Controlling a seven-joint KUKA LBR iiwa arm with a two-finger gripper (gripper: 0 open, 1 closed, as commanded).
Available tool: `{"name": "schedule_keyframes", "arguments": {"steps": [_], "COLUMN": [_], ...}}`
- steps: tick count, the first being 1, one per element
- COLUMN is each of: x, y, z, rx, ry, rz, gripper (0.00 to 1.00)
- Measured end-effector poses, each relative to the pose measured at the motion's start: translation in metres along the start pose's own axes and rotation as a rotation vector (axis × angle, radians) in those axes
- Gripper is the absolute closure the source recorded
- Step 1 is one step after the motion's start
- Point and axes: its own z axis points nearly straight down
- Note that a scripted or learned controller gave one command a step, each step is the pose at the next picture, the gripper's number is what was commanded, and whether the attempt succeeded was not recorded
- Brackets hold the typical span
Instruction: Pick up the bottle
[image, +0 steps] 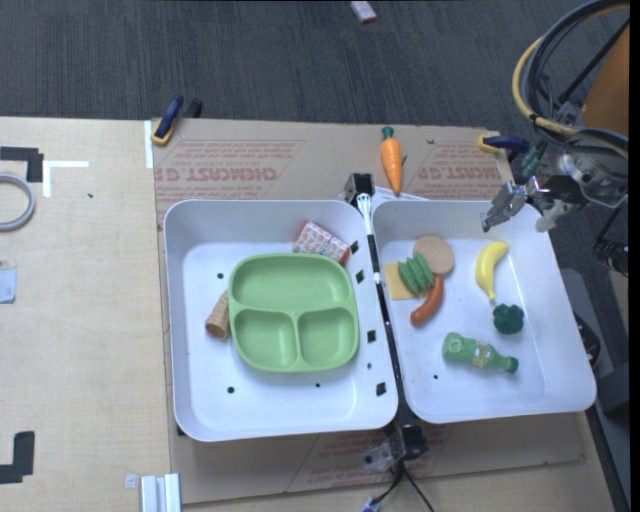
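Below the gripper (520, 205), a yellow banana (488, 268), dark green broccoli (509, 319) and light green bottle (479, 354); farther left, a pale green tray (294, 312).

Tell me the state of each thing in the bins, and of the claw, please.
bottle: lying on its side, right bin, untouched
banana: lying loose, right bin
broccoli: near the bottle's cap end, apart from it
sausage: lying slantwise against the pickle
green plate: flat, left bin
claw: above the right bin's far right corner, holding nothing
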Motion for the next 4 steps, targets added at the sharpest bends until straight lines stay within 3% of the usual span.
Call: {"name": "schedule_keyframes", "arguments": {"steps": [1, 2, 3, 4], "x": [0.0, 0.108, 0.169, 0.229], "y": [0.0, -0.06, -0.124, -0.125], "z": [-0.009, 0.039, 0.081, 0.081], "rx": [0.0, 0.001, 0.002, 0.001], "ry": [-0.001, 0.0, 0.0, 0.0], "rz": [-0.002, -0.004, 0.049, 0.112], "gripper": [1.0, 1.0, 1.0, 1.0]}}
